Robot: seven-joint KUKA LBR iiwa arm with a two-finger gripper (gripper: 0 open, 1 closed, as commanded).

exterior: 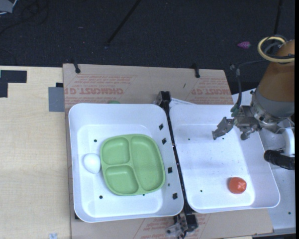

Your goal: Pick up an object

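Observation:
A small red-orange round object (237, 184) lies near the front right corner of the right bin (204, 153). In the left bin (84, 118) a green three-compartment plate (132, 164) lies flat, with a white egg-like ball (92, 163) touching its left edge. My gripper (235, 128) hangs over the right bin's back right part, well behind the red object. Its two dark fingers (220, 131) stand spread apart, and nothing is between them.
A black divider rail (170, 153) runs between the two bins. Cardboard (139, 83) lies under both bins, on a light wooden bench. The arm's grey and orange body (276, 83) fills the right side above the right bin.

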